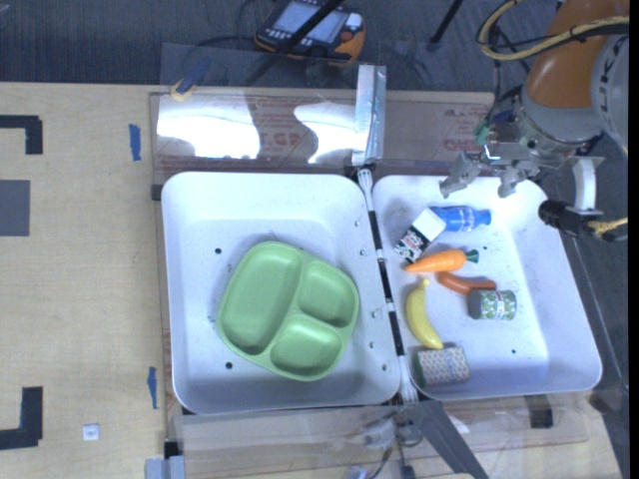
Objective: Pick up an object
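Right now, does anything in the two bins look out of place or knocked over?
Nothing looks spilled or broken. The blue bottle and the small can lie on their sides in the right bin. The green plate sits askew in the left bin.

You get bright, even overhead light across bench. Strong glare on clear panel point(260, 128) behind left bin point(190, 208): two white patches wash out print there. Both bins near overexposed, rims blending into walls; right bin point(559, 337) brightest at far corner. Shadows soft and short: thin dark edge under green tray point(290, 309), faint one beside banana point(421, 317). Focus slightly soft overall, small labels unreadable. Floor at top dim, bluish. Arm point(574, 63) a bit blurred.
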Controlling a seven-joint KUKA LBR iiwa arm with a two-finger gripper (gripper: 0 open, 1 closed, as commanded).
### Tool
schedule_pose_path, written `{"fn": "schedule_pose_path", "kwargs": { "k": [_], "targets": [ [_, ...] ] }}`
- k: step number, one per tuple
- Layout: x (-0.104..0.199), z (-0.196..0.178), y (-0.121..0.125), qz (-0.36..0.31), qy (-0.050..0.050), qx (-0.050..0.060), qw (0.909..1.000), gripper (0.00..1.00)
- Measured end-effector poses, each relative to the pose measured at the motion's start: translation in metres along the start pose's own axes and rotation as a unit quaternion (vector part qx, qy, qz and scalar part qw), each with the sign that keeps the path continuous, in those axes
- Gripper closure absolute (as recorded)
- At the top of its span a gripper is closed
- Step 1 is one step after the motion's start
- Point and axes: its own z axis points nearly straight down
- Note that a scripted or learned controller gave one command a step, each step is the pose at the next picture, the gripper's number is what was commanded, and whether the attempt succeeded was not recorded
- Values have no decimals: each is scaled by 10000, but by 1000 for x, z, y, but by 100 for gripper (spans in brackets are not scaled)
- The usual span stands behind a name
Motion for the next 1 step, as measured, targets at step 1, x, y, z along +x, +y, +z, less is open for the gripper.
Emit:
{"fn": "schedule_pose_path", "kwargs": {
  "k": [1],
  "targets": [
    [0,97,-71,205,1,-2,9998,0]
  ]
}}
